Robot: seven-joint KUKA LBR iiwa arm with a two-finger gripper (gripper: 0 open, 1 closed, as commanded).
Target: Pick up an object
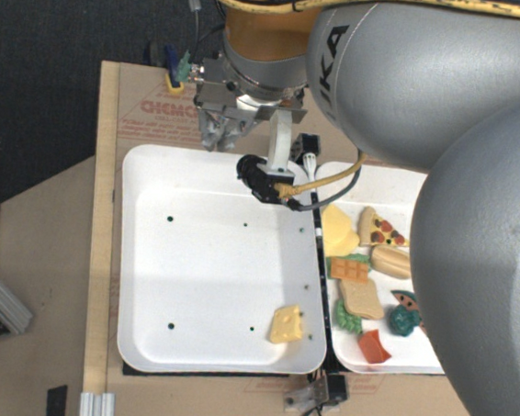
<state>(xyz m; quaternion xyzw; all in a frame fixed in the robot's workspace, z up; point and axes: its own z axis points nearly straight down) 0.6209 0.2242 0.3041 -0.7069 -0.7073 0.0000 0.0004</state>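
Camera view, inspected from the near edge outward. The counter [109,233] carries two shallow white bins side by side.

Progress: the pick is judged not yet made. No object shows at the gripper [220,134], which hangs over the far rim of the left bin [210,243] at about 12 o'clock, just above the cardboard border. Its metal parts are visible below the orange band, but whether it stands wide or narrow cannot be told from this angle.

Near zone: a yellow cheese-like wedge [287,324] lies alone in the left bin at roughly 5 o'clock of the bin floor, close to the near-right corner and well apart from the gripper. It is the only loose piece in that bin.

Right zone: the right bin [410,364] holds a crowded cluster: a pale yellow round piece [338,229], a pizza slice [380,228], a bread roll [391,260], an orange waffle-like square [350,269], a tan slice [361,298], green leafy pieces [348,319], a red block [374,346] and a teal item [402,320]. Several touch or overlap.

Clearance: the left bin floor is open, so descent is unobstructed. The wedge sits near the dividing wall and the near rim, which narrows approach there. A black fitting with cable [267,180] hangs over the far-right part of the left bin. The arm's grey bulk covers much of the right bin.

Remaining: travel, descent, closing, lift.
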